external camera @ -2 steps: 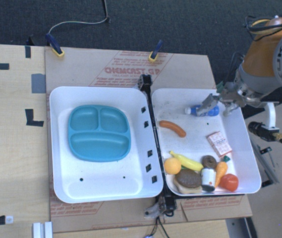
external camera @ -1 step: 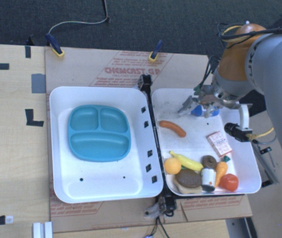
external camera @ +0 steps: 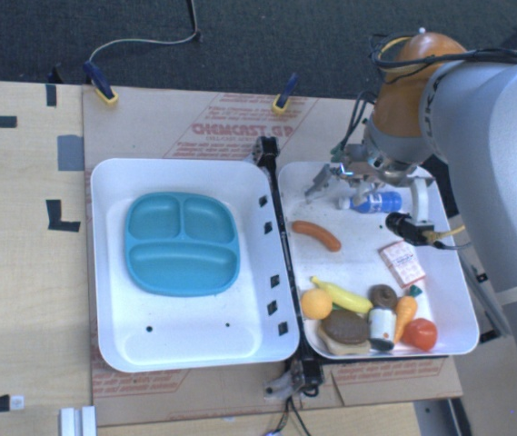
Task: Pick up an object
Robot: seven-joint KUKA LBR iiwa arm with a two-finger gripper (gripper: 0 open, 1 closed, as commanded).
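Gripper (external camera: 331, 183) over rt bin's (external camera: 462, 284) far end, fingers spread wide, nothing btwn them; hot dog (external camera: 316, 234) just below, blue bottle (external camera: 378, 202) beside.

You're getting even, bright overhead light; the white bins (external camera: 104, 243) are glaring slightly, objects are casting only faint, soft shadows, and the whole picture is looking mildly soft and grainy.
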